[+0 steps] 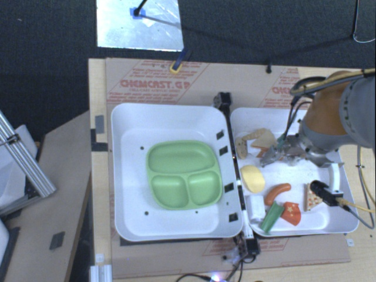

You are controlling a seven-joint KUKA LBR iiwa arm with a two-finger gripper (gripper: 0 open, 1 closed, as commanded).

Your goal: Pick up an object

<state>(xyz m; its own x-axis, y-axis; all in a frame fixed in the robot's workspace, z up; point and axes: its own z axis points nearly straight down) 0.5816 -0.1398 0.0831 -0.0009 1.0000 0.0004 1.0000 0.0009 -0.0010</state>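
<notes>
The right bin [342,219] holds several toy foods. A tan bread slice [258,138] lies at its back left, and a yellow round piece [253,178] sits by its left wall. An orange sausage [277,192], a red piece [291,213] and a green stick [271,218] lie toward the front. A pizza-like wedge [312,199] rests at the front right. My gripper [271,154] hangs low over the back left of this bin, just right of the bread and above the yellow piece.
The left bin [126,157] carries a green divided plate [182,174]. The grey arm with its orange band [329,107] crosses the right bin's back right. A black divider [232,163] runs between the bins. Cables [352,207] trail at the right edge.
</notes>
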